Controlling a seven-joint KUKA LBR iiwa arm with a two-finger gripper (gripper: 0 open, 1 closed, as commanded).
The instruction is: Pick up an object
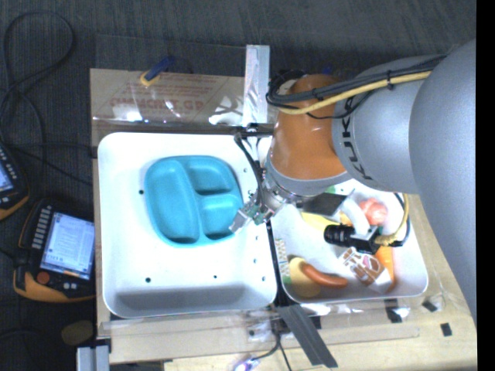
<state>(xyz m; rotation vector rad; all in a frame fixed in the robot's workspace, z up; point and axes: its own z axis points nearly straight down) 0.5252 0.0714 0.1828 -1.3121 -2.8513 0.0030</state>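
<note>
A blue divided plate [192,198] lies in the left bin [131,284]. My gripper [250,213] hangs at the plate's right edge, just over the wall between the two bins. The right bin [410,280] holds several toy foods: a hot dog in a bun [319,277], a yellow piece [312,220], a red and white round piece [374,210], an orange piece [386,260] and a small brown and white item [362,265]. The arm's orange band and grey body cover the upper part of the right bin.
A clear plastic sheet with a blue clip [157,69] lies on the board behind the left bin. A handheld pendant with a screen [60,246] sits on the floor to the left. Cables run along the floor at far left.
</note>
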